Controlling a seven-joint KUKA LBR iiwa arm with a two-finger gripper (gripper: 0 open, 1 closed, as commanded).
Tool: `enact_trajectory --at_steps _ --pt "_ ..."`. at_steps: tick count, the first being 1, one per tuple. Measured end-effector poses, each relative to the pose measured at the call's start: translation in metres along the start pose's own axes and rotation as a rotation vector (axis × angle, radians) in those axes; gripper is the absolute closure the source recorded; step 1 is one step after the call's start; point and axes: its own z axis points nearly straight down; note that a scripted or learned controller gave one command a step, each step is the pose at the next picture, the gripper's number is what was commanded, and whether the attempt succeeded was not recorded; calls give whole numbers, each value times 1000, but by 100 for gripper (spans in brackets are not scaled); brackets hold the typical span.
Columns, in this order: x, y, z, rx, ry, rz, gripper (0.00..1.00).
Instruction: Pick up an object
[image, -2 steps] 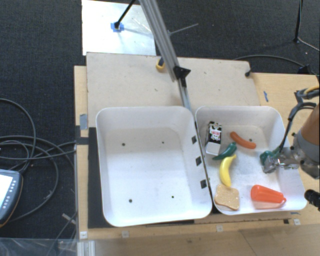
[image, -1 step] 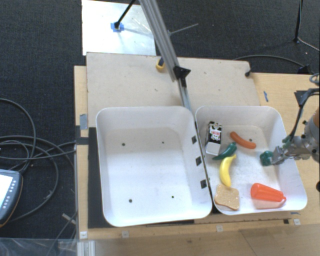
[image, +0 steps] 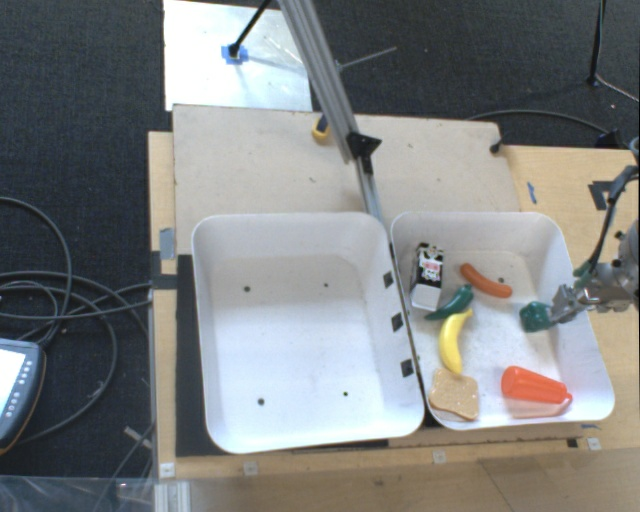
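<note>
Teal, the small plastic lump (image: 535, 317) sits pinched between the metal two-finger gripper (image: 556, 309) by the right white bin's (image: 585, 290) right wall — beyond the yellow banana (image: 454, 341).

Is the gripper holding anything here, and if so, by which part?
The gripper appears shut on a teal object, gripping its right end at the bin's right wall.
</note>
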Motion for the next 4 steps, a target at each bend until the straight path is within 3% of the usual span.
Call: enact_trajectory --at_steps 2,4 --pt "111 13 15 4 4 -5 100" --pt "219 28 -5 3 4 -6 100"
